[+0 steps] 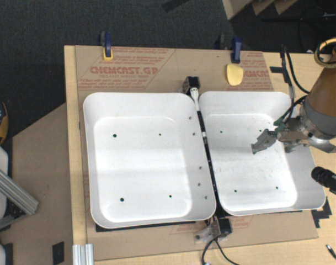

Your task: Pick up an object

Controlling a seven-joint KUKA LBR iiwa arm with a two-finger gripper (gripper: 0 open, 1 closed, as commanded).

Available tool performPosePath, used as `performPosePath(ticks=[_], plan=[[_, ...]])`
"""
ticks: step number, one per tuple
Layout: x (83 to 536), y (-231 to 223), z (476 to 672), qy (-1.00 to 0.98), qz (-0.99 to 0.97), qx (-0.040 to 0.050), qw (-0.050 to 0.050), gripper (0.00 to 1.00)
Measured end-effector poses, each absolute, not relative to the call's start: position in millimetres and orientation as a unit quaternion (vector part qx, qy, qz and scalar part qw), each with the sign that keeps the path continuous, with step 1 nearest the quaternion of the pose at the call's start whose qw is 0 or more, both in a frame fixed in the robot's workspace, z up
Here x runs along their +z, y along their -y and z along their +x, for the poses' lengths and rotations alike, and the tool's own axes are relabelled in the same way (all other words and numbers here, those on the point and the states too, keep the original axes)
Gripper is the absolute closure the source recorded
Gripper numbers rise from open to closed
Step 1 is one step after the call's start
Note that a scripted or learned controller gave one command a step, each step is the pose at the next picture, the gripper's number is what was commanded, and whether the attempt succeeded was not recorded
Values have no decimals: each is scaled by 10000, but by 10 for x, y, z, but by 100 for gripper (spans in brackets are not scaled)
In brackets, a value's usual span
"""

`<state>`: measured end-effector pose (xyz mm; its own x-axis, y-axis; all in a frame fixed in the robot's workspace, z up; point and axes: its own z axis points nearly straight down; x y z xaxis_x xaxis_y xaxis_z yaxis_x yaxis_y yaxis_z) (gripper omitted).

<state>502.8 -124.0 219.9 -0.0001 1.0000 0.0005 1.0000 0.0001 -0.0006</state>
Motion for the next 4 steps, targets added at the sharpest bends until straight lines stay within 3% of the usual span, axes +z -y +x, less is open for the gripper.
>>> performPosePath(ticks=[1, 2, 3, 4], plan=[[4205, 1103, 5019, 7085, -7057, -60, -87, 0], [4216, 1106, 5016, 7078, -7064, -11, -31, 100], [3180, 244, 5030, 7102, -7039, 28, 50, 100], [4489, -214, 4892, 7096, -7046, -70, -49, 100]])
